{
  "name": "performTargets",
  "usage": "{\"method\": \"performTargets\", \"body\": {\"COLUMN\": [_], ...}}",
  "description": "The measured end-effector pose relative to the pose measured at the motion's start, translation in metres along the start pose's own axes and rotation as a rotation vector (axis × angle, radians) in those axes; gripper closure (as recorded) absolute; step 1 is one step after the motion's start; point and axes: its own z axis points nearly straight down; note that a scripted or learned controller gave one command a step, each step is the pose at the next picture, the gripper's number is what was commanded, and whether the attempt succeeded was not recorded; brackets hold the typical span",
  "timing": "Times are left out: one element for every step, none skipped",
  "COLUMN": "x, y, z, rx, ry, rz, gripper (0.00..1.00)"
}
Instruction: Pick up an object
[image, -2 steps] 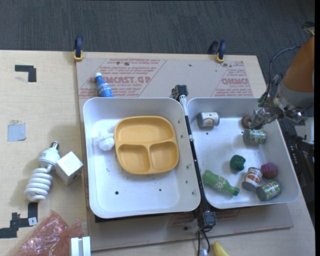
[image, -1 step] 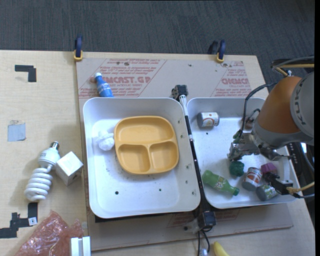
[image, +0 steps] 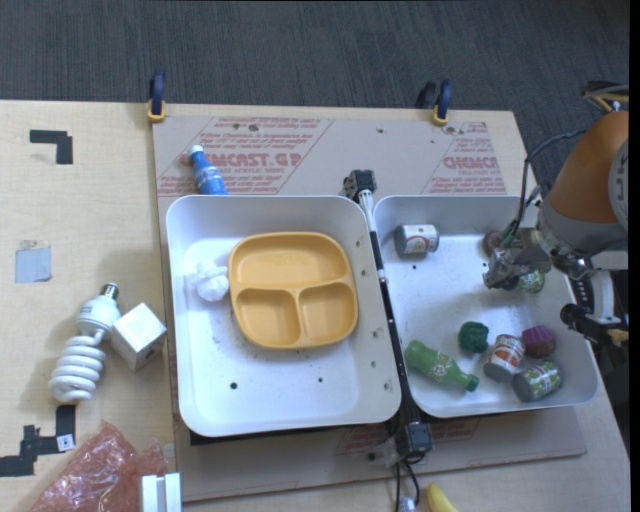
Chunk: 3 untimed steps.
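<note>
the gripper (image: 515, 272) is seen low over the right bin (image: 452, 300), near its right edge; how far its jaws are parted cannot be told, nor whether anything is held. a small can (image: 415, 239) lies at the bin's far edge. a green bottle (image: 439, 365), a green lump (image: 474, 336), two cans (image: 507, 355) and a purple lump (image: 539, 340) are gathered along the near edge.

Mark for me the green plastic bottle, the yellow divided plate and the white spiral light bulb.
green plastic bottle (image: 438, 364): camera view, middle of its body.
yellow divided plate (image: 290, 266): camera view, floor of its large compartment.
white spiral light bulb (image: 76, 365): camera view, on its coiled glass.
</note>
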Motion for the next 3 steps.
{"method": "performTargets", "body": {"x": [0.075, 0.074, 0.02], "y": [0.0, 0.001, 0.032], "z": [0.018, 0.008, -0.1], "rx": [0.001, -0.001, 0.0], "ry": [-0.005, -0.005, -0.006], "rz": [0.003, 0.004, 0.002], "gripper": [0.0, 1.0, 1.0]}}
